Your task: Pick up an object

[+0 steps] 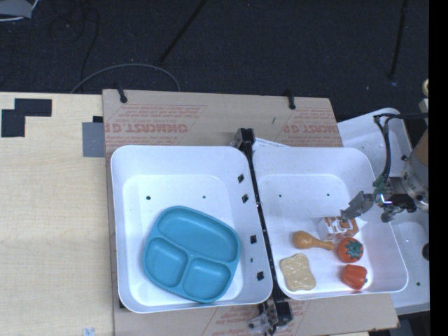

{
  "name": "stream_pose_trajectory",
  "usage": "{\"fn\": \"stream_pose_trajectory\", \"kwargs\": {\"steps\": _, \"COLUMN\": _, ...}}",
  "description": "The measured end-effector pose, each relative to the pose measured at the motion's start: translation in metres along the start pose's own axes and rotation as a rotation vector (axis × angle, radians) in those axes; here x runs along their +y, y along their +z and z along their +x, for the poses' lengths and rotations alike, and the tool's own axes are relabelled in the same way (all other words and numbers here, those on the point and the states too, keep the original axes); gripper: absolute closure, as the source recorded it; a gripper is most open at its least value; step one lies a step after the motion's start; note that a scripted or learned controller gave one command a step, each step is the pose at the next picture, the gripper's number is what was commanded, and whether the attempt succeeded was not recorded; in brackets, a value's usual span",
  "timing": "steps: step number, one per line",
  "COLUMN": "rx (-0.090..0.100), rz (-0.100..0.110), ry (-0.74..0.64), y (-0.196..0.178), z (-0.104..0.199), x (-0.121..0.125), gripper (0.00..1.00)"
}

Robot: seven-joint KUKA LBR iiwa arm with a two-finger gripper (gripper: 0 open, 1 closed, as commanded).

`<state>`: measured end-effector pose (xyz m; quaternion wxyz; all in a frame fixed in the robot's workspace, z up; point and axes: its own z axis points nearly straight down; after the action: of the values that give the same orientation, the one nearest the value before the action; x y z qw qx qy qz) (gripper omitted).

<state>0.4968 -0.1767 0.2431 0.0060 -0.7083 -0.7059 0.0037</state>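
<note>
While nothing is lifted yet, here is the bench from largest thing to smallest.

Bench: two shallow white bins side by side on a cardboard sheet, the left bin (129,187) and the right bin (308,170).

Blue tray: a three-compartment blue tray (190,253) lies flat in the left bin, well apart from my tool.

My arm: my arm (413,177) reaches in from the right and slants down over the right bin's far-right wall, wrist low.

My gripper: my gripper (357,205) hangs just above a small white-and-orange packet (339,226) near the right bin's middle; I cannot tell whether it is released or clenched, or whether it touches the packet.

Candidates: beside the packet lie a tan drumstick-shaped toy (311,241), a red tomato toy (350,249), a beige bread-slice toy (298,272) and a small red pepper-like toy (354,276), all resting on the bin floor.

Progress: by my judgement, the approach is made; the grasp and the lift are left.

Next: I would close on the packet, then rise straight, minding the tomato just beside it.
</note>
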Motion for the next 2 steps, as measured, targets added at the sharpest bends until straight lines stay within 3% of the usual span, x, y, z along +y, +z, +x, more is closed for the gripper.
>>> {"fn": "stream_pose_trajectory", "kwargs": {"steps": 1, "rx": -0.002, "rz": -0.01, "ry": -0.003, "y": -0.006, "z": 0.0, "x": 0.002, "gripper": 0.0}}
{"fn": "stream_pose_trajectory", "kwargs": {"steps": 2, "rx": -0.001, "rz": -0.006, "ry": -0.003, "y": 0.039, "z": -0.004, "x": 0.006, "gripper": 0.0}}
